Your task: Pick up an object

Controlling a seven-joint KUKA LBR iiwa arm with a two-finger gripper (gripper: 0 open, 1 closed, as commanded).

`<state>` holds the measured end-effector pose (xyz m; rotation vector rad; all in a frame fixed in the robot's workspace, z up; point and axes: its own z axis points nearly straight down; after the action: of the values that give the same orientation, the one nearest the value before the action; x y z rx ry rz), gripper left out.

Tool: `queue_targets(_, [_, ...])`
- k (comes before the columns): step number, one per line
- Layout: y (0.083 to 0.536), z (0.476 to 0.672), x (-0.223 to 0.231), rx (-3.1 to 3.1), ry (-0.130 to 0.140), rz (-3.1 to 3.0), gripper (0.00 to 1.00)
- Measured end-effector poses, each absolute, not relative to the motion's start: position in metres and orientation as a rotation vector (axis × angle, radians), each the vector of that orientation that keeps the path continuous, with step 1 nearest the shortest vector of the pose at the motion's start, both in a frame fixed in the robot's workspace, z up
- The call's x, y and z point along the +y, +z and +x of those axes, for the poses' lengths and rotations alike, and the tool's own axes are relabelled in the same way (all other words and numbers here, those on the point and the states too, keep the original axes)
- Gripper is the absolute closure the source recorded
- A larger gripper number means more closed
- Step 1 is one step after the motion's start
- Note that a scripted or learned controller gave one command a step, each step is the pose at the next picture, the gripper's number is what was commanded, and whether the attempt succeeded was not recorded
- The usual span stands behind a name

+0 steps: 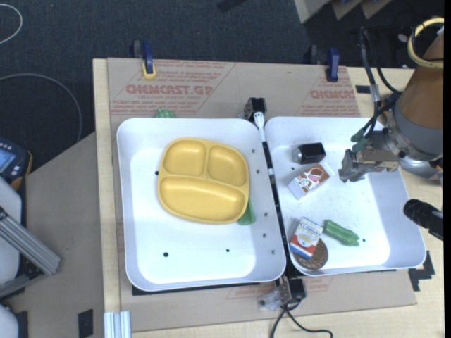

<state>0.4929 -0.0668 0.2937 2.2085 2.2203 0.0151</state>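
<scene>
Gripper hovered over the right bin, jaw state impossible to tell; beneath it to the left lay a black block and a card; carton and green pepper sat nearer the front; yellow tray occupied the left bin.

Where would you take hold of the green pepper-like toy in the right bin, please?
Probably across the middle of the green toy, coming straight down from above. It lies flat and elongated, slanting down to the right, so closing across its narrow width suits it. Its left end sits close to the small carton, so avoid that end.
</scene>
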Motion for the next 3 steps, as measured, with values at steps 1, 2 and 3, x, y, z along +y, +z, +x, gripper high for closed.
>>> queue_targets(1, [0.23, 0.478, 0.006, 2.235, -0.005, 2.219, 1.0])
queue_targets(2, [0.312, 0.48, 0.045, 2.225, 0.012, 2.211, 1.0])
queue_targets(3, [0.362, 0.48, 0.084, 2.226, 0.01, 2.212, 1.0])
